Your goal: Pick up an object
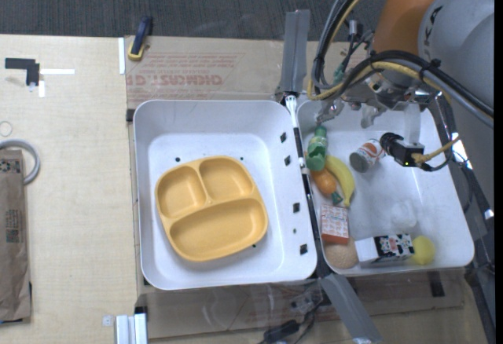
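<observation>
Two white bins are seen side by side. A yellow divided plate (211, 207) lies alone in the left bin (145, 201). The things that could be picked are all gathered in the right bin (460, 213): a green bottle (317, 148), a banana (340, 176) and a carrot (325, 182) are crowded against the left wall, with a small red box (335, 223) and a round tan object (342, 255) below them. A small can (367, 155) lies apart, nearer the far end, and a black-and-white carton (387, 248) rests just beside a lemon (423, 250) at the near wall.

The gripper (368, 103) is held over the far end of the right bin, near the can, partly hidden by cables and the wrist. Whether it is spread or closed cannot be told from this view, and nothing is seen held in it.

Several failures are judged possible. The can, being round and lying on its side, may be rolled away if it is touched off-centre. The bottle, banana and carrot are packed so closely that two may be pinched together or one nudged aside. Things hard against the wall may leave no room for a clean descent, and the wall itself may be struck. The lemon may be squeezed out of a closing grip.
</observation>
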Available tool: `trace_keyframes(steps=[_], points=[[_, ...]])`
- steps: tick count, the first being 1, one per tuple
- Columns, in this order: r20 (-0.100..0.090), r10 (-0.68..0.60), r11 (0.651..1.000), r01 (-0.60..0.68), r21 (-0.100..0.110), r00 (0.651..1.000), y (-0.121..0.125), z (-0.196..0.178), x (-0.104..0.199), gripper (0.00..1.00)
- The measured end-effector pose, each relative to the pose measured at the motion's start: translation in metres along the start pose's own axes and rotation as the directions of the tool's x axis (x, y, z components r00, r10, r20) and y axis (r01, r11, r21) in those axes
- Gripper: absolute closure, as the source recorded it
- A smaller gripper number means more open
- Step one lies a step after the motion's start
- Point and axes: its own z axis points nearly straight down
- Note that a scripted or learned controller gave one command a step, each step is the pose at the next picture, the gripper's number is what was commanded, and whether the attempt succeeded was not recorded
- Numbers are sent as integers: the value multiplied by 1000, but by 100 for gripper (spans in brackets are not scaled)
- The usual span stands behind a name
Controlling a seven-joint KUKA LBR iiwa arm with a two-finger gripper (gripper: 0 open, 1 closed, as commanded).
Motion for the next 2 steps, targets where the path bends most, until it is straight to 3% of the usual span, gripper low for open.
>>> trace_keyframes(steps=[1, 2], points=[[1, -155, 988, 155, -7, 988, -25, 83, -65, 0], [-1, -243, 970, 243, 1, 970, -89, 101, -69, 0]])
